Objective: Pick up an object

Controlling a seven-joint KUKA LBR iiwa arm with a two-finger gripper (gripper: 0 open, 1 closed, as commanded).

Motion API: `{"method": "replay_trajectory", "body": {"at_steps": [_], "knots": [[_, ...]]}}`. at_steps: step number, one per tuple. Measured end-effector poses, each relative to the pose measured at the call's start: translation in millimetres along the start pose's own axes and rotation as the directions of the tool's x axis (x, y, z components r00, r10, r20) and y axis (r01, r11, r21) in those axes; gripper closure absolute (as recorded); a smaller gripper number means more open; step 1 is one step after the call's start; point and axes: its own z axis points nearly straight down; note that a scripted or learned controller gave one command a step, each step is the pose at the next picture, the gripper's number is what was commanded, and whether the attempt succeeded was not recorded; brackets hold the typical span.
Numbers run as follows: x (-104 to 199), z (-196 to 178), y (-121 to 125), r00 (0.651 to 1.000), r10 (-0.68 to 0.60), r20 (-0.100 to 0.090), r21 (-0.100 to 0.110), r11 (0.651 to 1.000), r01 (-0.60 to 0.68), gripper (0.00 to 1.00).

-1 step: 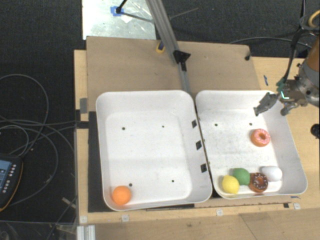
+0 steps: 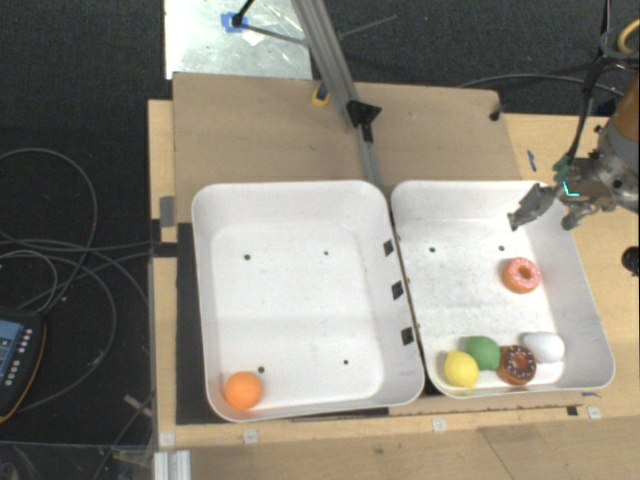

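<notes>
Pink donut [image 2: 520,274] lies alone in right bin [image 2: 470,218], closest to gripper [image 2: 545,208] hovering above bin's far right; fingers spread, empty. Best bet: centre over donut, descend straight, then clench.

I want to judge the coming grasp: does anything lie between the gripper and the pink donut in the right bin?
Nothing visible does. The gripper hangs over the right bin's far edge; only bare bin floor separates it from the pink donut.
</notes>
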Motion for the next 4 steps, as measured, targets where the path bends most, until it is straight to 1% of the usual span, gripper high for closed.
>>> {"method": "replay_trajectory", "body": {"at_steps": [1,2,3,4], "knots": [[-1,43,4,1.0,0.003,0.0,0.004,1.0,-0.003,0.0],[3,86,1,1.0,0.003,-0.001,0.004,1.0,-0.003,0.0],[8,128,3,1.0,0.003,-0.001,0.004,1.0,-0.003,0.0],[7,115,4,1.0,0.002,0.0,-0.002,1.0,-0.002,1.0]]}}
